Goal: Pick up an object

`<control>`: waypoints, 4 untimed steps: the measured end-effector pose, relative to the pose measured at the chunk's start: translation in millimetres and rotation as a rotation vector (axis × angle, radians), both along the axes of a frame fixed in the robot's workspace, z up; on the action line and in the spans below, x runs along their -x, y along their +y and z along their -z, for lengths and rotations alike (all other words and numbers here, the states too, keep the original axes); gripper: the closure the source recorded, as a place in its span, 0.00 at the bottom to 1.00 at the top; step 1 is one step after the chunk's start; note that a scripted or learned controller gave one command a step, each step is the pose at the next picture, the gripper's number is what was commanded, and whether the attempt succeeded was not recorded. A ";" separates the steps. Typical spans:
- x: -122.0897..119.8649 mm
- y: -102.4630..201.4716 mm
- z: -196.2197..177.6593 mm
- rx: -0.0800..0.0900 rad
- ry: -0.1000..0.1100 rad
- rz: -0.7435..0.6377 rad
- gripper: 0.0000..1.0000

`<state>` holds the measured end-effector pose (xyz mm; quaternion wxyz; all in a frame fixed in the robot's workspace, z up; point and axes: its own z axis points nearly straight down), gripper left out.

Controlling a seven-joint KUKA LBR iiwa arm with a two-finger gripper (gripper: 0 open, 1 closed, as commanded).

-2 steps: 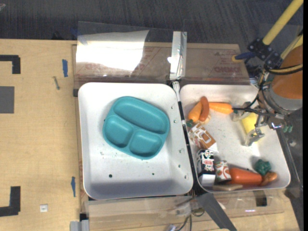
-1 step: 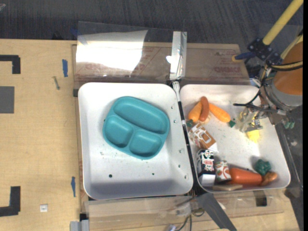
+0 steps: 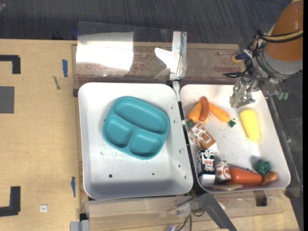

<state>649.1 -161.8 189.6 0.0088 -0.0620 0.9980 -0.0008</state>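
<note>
The claw (image 3: 242, 96) hangs over the right bin (image 3: 284, 170), near its back wall, with nothing seen between its fingers; how wide they stand cannot be told. The corn (image 3: 250, 124) lies just below it, carrots (image 3: 219, 112) beside. A drop could land between them and close on air.

Looks like a robotics lab to me: taped-up cardboard bench (image 3: 33, 129), two white bins (image 3: 91, 167), grey carpet floor (image 3: 144, 4).

Teal tray (image 3: 136, 127) in white bin (image 3: 91, 143); yellow corn (image 3: 250, 123), orange carrots (image 3: 219, 112) (one green-tipped), cow-patterned carton (image 3: 207, 161).
</note>
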 end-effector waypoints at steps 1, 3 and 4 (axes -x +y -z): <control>2.6 -2.5 4.7 -0.001 0.009 0.004 0.00; -5.4 19.9 86.5 0.001 -0.007 -0.031 1.00; -21.8 84.6 -2.4 0.000 0.000 -0.093 1.00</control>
